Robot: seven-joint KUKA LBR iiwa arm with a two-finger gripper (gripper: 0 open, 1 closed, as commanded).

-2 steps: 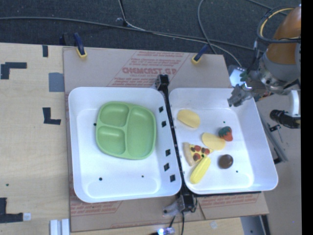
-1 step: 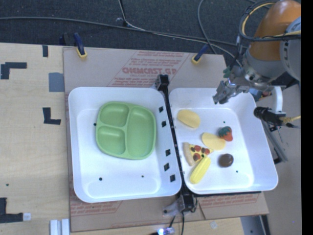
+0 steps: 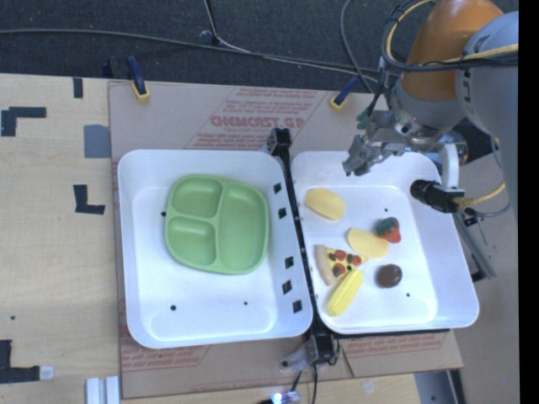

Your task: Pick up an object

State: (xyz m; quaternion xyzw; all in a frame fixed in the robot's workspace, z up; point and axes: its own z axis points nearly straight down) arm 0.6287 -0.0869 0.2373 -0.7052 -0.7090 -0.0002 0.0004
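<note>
The right bin [image 3: 421, 314] holds several toy foods: a pale yellow oval piece [image 3: 324, 204], a yellow wedge [image 3: 367, 242], a strawberry [image 3: 387, 229], a pizza slice [image 3: 335, 263], a banana [image 3: 344, 291] and a brown round piece [image 3: 388, 275]. My gripper [image 3: 360, 160] hangs over the far left part of that bin, above and to the right of the pale oval piece. Nothing shows between its fingers. The grey arm with its orange band [image 3: 450, 23] comes in from the upper right.
The left bin [image 3: 143, 310] holds a green divided plate [image 3: 216, 224]. A black divider [image 3: 289, 217] runs between the bins. Cables loop behind the bench, and blue-and-yellow clamps [image 3: 135, 81] hold the cardboard sheet at its far edge.
</note>
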